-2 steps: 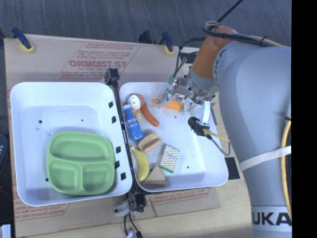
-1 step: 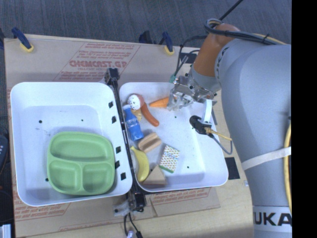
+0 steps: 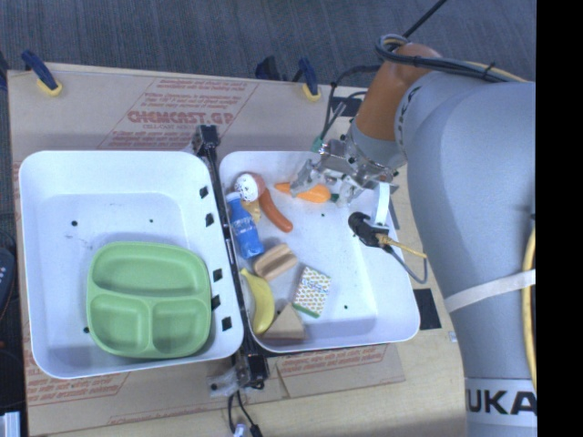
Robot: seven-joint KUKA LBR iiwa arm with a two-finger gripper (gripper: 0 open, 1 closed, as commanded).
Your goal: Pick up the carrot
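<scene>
I see the arm reaching in over the right bin, with the left bin beside it holding a green plate. My gripper sits low at the right bin's far end, directly on the carrot. The fingers look narrow around the carrot, though I cannot tell whether they truly clamp it. Nearby lie a banana, blue bottle and sausage.
</scene>
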